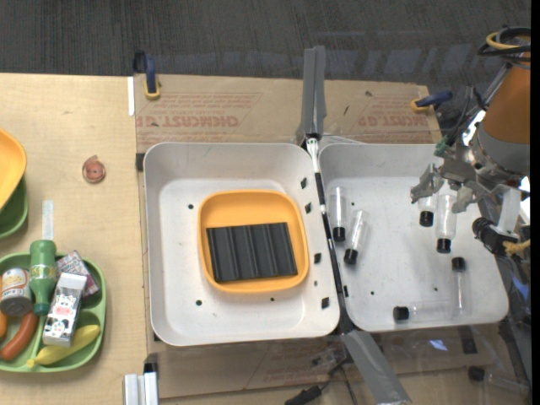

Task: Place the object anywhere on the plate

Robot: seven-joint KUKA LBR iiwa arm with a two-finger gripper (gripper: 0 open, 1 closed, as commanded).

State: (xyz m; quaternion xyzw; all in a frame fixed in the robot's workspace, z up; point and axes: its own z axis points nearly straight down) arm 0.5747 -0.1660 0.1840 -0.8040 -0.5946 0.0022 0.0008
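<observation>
My gripper (pixel 445 194) hangs over the right bin (pixel 380 306), near its right edge, above clear tubes (pixel 442 226). I cannot tell its state. The yellow plate (pixel 251 209) sits in the left bin (pixel 169 251).

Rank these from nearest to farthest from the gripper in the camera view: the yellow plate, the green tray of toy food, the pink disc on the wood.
Measured from the gripper over the right bin:
1. Yellow plate, in the left bin, nearest.
2. Pink disc, on the wood left of the bins.
3. Green tray, at the lower left corner, farthest.
</observation>
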